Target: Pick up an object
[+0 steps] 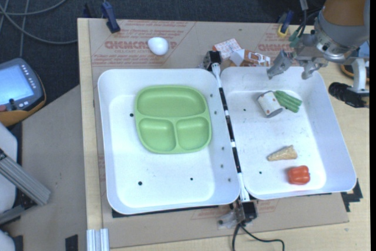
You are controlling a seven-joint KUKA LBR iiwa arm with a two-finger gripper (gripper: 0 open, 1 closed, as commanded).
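The gripper [292, 66] hangs over the far edge of the right bin [335, 144], carried on the grey arm [343, 14] with its orange band, which enters from the right. Its two fingers [278, 65] are spread apart, with nothing between them. Four objects lie in the right bin. A small white cylinder [269, 103] rests near the far end, tilted on its side, touching a green vegetable piece [288, 100] just to its right; both sit just below the gripper and apart from it. Nearer the front, a tan wedge [283, 154] lies flat, and a red pepper-like item [299, 175] sits just in front of it, near the bin's front rim. The left bin [117, 173] holds a green three-compartment tray [173, 118] resting flat near its centre. Outside the bins, a white egg-shaped object [157, 45] lies on the cardboard sheet [141, 35] beyond the left bin, and crumpled wrappers [235, 53] lie beyond the junction between the two bins.
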